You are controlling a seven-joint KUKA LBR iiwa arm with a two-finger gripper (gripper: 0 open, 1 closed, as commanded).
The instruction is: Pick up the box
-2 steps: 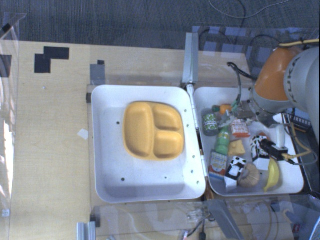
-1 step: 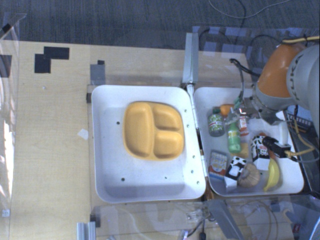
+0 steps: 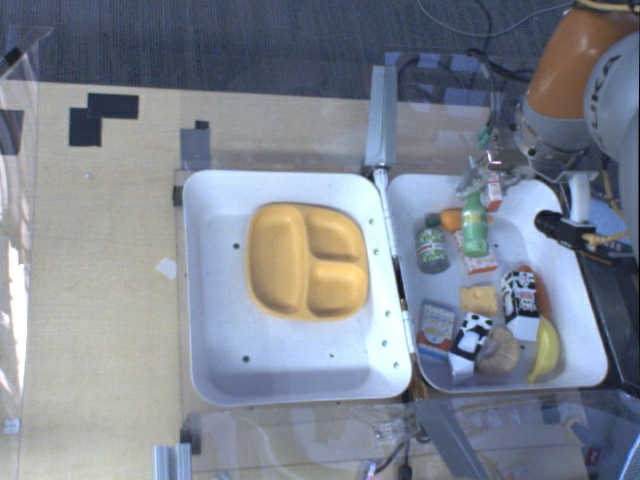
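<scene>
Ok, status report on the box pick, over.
Gripper at right bin's far edge, beside green bottle. Box flat near the bin's front left, not gripped. Cow-print carton crowds it.

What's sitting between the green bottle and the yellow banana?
In the camera view, between the green plastic bottle and the yellow banana stands a black-and-white cow-patterned carton.

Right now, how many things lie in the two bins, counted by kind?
Yellow divided tray: 1
Bottles, dark one and green one: 2
Cow-patterned cartons: 2
Banana: 1
Small box: 1
Yellow block: 1
Brown roundish item: 1
Orange item behind the bottles: 1
Total: 10
</scene>
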